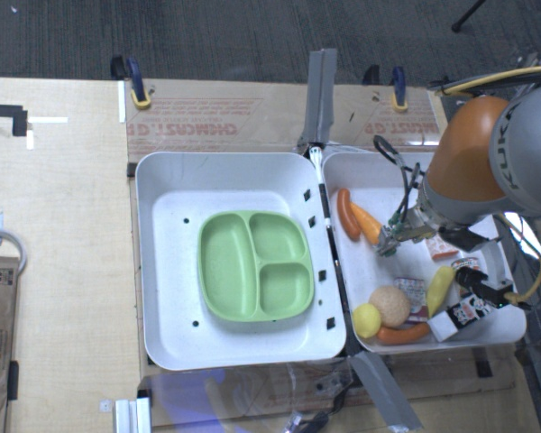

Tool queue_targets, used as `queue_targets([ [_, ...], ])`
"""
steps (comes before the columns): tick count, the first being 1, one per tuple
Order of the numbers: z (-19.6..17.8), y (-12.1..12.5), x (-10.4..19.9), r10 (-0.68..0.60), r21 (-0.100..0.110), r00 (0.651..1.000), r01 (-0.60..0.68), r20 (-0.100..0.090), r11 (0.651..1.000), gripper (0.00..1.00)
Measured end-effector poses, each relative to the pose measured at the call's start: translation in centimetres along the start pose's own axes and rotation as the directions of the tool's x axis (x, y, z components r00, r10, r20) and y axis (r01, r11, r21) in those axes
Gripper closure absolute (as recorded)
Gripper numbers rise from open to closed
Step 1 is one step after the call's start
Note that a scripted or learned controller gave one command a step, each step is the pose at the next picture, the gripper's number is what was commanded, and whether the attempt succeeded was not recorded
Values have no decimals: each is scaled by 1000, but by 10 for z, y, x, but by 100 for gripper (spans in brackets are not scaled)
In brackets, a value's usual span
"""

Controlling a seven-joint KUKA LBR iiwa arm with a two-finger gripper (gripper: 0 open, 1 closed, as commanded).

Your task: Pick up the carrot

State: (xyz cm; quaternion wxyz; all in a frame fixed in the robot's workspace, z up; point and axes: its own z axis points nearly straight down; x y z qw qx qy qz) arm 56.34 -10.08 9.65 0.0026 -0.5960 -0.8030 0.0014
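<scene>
- Camera view: carrot (367,223) lies in right bin (361,171), upper left, beside a red-orange sausage (346,213).
- Gripper (389,242) sits low just right of carrot — nothing seen between its fingers; spread cannot be told.
- Green divided plate (255,266) in left bin (162,242).

The right bin (361,171) serves as reference. The left bin (162,242) adjoins its left wall and holds a three-compartment plate (255,264) at centre. Inside the right bin, the carrot (366,223) lies near the left wall toward the far end, a sausage (346,213) touching its left side. The gripper (389,241) sits just right of the carrot. At the near end lie a lemon (367,319), a bread roll (391,305), a second sausage (402,334), a banana (440,288) and a bottle (464,309).
</scene>
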Motion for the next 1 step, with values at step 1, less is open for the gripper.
queue_targets([
  [1, -120, 51, 21, 143, -3, 990, -143, 3, 990, 100],
])
